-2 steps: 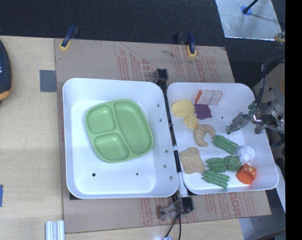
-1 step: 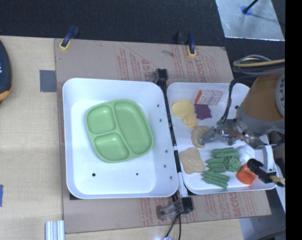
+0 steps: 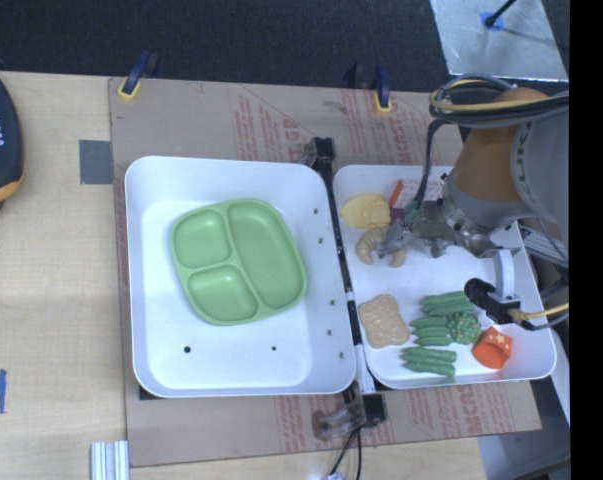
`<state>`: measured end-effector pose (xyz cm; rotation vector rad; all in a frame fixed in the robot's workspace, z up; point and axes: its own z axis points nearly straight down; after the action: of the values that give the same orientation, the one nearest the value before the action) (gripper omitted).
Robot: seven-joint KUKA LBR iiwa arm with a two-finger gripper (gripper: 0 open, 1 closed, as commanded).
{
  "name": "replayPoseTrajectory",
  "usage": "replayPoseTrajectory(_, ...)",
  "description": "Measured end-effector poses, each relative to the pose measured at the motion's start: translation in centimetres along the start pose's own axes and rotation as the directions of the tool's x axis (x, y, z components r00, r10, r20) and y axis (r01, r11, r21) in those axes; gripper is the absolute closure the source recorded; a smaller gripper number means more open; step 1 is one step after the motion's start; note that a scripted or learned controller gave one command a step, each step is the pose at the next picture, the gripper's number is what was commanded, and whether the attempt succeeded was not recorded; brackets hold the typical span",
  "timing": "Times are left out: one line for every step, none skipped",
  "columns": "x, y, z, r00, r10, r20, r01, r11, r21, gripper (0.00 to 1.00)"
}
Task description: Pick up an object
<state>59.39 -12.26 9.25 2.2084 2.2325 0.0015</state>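
Right now the grey arm with its orange band [image 3: 496,163] reaches in from three o'clock, and its two-finger gripper [image 3: 393,244] sits low in the right-hand shallow white bin [image 3: 541,368], near that bin's ten o'clock corner. Whether it is open or closed cannot be told: metal and food blur together there.

The likeliest target is a small pale, tan-grey lump of toy food [image 3: 371,248] lying right at the gripper's tip, just below a round yellow piece of toy food [image 3: 366,210]. The lump looks small, rounded and dull, partly hidden by the gripper, so its exact shape stays unclear.

To do this step well, the gripper should straddle the lump squarely, settle close to the bin floor, close fully before lifting, and rise straight up to avoid nudging the yellow piece.

Elsewhere in that bin, a beige slice of toy bread [image 3: 384,320] lies at seven o'clock, green bean pods [image 3: 436,333] at six, an orange-red piece [image 3: 492,349] at five. The left-hand white bin [image 3: 151,368] holds a green three-compartment plastic tray [image 3: 238,260].
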Motion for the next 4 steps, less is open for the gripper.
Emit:
replayPoseTrajectory(-5.1, 0.0, 0.0, 1.0, 0.011, 0.001, -0.011, 1.0, 0.002, 0.0)
replayPoseTrajectory(-3.5, 6.0, 0.0, 1.0, 0.002, -0.002, -0.002, 1.0, 0.009, 0.0)
replayPoseTrajectory(-5.6, 6.1, 0.0, 1.0, 0.007, -0.007, -0.007, 1.0, 0.015, 0.0)
replayPoseTrajectory(-7.7, 6.1, 0.0, 0.999, 0.005, -0.035, -0.004, 1.0, 0.028, 0.0)
